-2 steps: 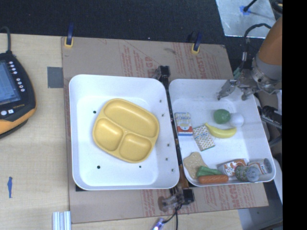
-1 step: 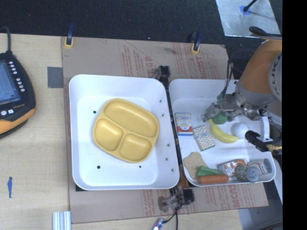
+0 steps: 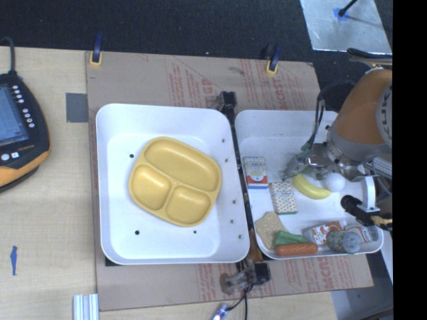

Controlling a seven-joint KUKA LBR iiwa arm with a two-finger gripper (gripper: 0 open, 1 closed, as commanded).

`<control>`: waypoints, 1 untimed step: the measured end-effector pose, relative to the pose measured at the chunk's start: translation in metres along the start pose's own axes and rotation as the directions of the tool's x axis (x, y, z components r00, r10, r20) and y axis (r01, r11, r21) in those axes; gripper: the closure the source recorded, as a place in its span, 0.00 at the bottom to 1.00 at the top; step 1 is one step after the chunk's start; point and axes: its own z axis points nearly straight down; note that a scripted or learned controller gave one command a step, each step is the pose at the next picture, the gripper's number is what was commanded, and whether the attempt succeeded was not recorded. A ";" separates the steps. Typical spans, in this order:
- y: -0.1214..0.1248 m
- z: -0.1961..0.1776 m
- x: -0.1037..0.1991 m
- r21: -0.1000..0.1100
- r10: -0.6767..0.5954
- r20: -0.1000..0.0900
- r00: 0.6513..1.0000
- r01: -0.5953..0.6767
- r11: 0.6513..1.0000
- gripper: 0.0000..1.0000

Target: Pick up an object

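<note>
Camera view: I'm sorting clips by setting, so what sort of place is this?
Probably a robot lab test bench, not a kitchen: two white bins clamped on cardboard, a teach pendant at the left, and toy food such as a banana under the arm.

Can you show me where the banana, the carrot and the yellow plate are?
banana (image 3: pixel 311 187), camera view, middle of its curved body.
carrot (image 3: pixel 296 249), camera view, middle of its orange length.
yellow plate (image 3: pixel 175 181), camera view, ridge between its compartments.
</note>
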 end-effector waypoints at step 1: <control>0.000 -0.011 -0.001 0.002 -0.002 0.002 1.000 0.002 1.000 1.00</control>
